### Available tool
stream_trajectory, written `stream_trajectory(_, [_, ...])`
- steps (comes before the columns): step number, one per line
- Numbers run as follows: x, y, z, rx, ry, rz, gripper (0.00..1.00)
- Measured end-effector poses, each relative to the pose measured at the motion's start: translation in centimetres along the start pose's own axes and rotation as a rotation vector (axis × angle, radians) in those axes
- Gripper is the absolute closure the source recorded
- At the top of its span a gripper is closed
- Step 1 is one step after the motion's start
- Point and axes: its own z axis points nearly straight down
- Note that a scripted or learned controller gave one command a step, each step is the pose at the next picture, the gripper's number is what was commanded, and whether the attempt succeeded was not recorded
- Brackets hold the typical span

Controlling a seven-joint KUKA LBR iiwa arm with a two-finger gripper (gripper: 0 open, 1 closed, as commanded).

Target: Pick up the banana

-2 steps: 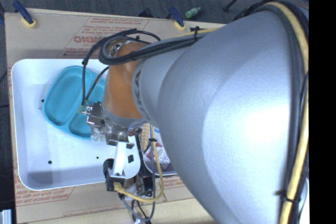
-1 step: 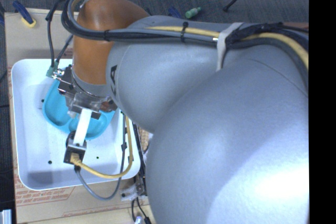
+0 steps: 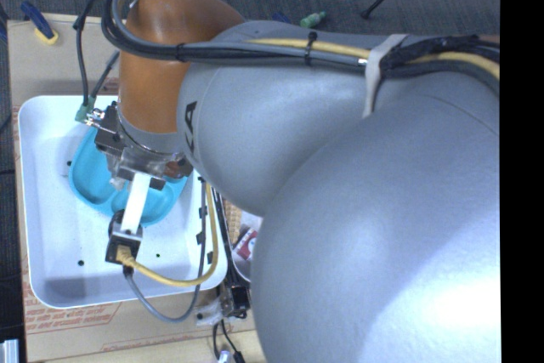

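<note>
Camera view puts the end effector point(image 3: 140, 161) low over the left bin point(image 3: 47, 217), hanging from the orange band point(image 3: 161, 47) of the wrist and sitting right above a blue bowl-like thing point(image 3: 85, 178) that lies toward the bin's far side. From this angle I cannot tell whether the end effector is open or closed, or whether it has hold of anything. Where the banana lies cannot be made out either; my guess is that it is hidden under the wrist or behind the blue thing. That is the main risk. If the end effector closes here, it may catch the rim of the blue thing instead of the fruit, or close on nothing and come up empty. If the banana rests inside or against the blue thing, a grasp could drag both across the bin, or the curved fruit could roll and slip out. The arm point(image 3: 382, 208) covers most of the scene, so a miss would be hard to spot from above. A loose yellow cable point(image 3: 183, 276) loops down near the bin's near wall and could snag on it during a lift. As for writing, red print runs along the cardboard edge point(image 3: 68, 314) below the bin on the table point(image 3: 47, 59), but it is too small to read. A red-and-white scrap point(image 3: 246, 244) just beside the bin's right wall is also illegible.
</note>
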Motion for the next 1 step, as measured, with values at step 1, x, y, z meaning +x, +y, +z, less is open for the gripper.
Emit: stream_trajectory(1, [0.07,-0.12,-0.95,0.005,-0.003,-0.008,1.00])
